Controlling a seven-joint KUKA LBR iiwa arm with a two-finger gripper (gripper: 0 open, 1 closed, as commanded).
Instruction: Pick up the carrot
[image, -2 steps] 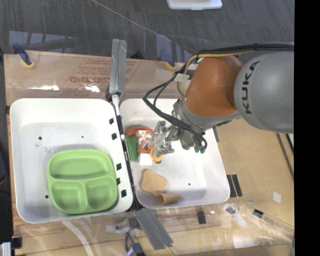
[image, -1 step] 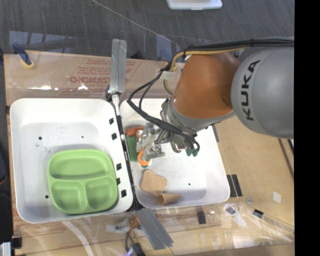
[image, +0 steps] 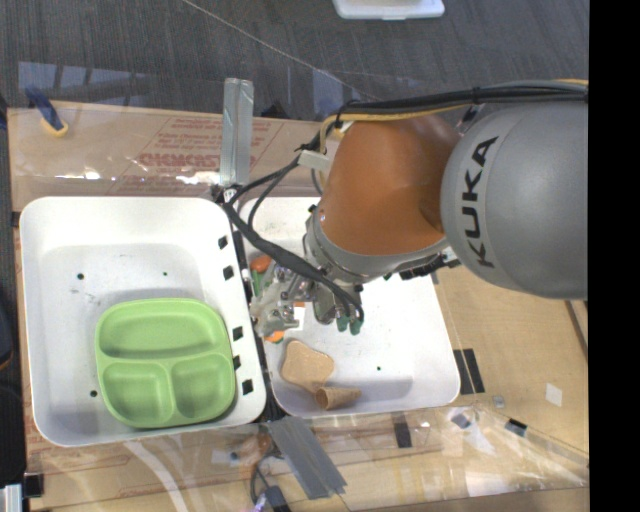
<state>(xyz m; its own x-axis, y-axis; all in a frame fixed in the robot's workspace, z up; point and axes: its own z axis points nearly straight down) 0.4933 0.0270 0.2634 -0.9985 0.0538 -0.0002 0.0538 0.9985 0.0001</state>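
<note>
Camera view: two white bins (image: 60, 225) sit on plastic-covered cardboard (image: 130, 150).

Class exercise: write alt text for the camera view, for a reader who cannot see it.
A grey and orange KUKA arm reaches over the right white bin, its gripper low near an orange carrot. The left bin holds a green divided plate.

The green divided plate (image: 165, 360) at seven o'clock looks like smooth, softly glossy plastic, and both white bins (image: 50, 300) look like matt plastic. The arm's grey shell (image: 520, 190) is smooth with a satin sheen; the surface (image: 130, 150) looks like cardboard under clear, shiny film.
</note>
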